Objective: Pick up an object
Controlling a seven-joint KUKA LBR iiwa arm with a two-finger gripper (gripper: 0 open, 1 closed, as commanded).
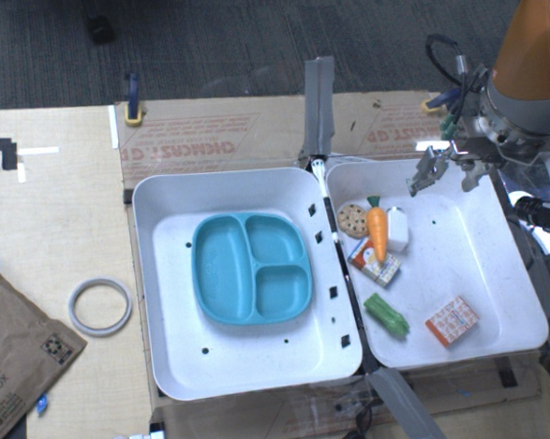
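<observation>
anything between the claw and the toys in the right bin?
Nothing visible. The claw hangs over the right white bin's far edge. The orange toy carrot, round brown cookie, green pickle-shaped toy and small red carton lie uncovered on the floor below it.

The KUKA arm (526,46) reaches in from the right, its orange band uppermost and the grey wrist angled down and leftward. At its end the gripper (430,173) hangs with its dark fingers pointing down and to the left, nothing visible between them.
</observation>
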